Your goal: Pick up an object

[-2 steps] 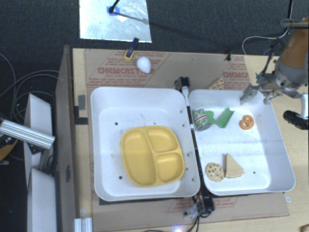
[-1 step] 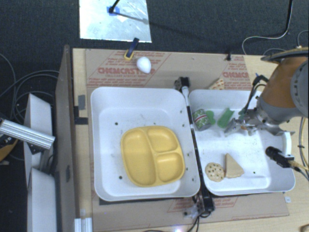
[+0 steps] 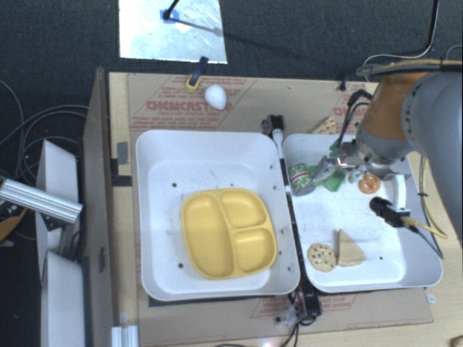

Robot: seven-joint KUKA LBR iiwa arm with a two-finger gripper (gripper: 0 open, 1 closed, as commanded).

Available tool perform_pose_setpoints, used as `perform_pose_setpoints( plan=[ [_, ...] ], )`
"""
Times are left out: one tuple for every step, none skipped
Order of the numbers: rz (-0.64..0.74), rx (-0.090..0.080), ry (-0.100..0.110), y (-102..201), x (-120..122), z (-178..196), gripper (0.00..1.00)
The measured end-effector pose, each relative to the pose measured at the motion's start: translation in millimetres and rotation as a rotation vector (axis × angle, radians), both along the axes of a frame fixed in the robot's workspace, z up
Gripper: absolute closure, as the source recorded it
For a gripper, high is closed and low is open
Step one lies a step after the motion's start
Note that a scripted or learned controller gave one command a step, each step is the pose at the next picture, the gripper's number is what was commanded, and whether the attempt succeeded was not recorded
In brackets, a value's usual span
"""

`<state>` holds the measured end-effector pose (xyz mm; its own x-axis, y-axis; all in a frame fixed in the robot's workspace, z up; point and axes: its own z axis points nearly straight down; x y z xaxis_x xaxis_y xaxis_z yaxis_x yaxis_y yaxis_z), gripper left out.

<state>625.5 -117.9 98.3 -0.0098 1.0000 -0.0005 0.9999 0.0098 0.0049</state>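
Dark carpet surrounds the bench; the left bin [image 3: 155, 194] carries a yellow divided tray [image 3: 228, 232]. In the right bin [image 3: 419, 270], a green can [image 3: 301, 178] lies against the left wall, the gripper [image 3: 334, 166] low just beside it, over a green piece [image 3: 333, 181]. Whether it's clenched I can't tell. A good grasp probably needs the can centred before lifting straight up

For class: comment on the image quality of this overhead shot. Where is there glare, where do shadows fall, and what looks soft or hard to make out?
Camera view: strong glare on the silvery sheet at top; the white right bin is bright and nearly washed out; the yellow tray casts a faint shadow in the left bin; the claw and the green object beside it look soft, details unclear.
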Motion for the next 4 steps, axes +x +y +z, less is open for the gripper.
perform_pose_setpoints(
  plan=[
    [-0.012,-0.004,-0.002,-63,11,37,0.0],
    [-0.007,0.003,0.01,-17,-38,8,0.0],
    [-0.007,0.001,-0.002,-61,12,-11,0.0],
    [-0.004,-0.003,-0.011,-60,14,3,1.0]
  ],
)
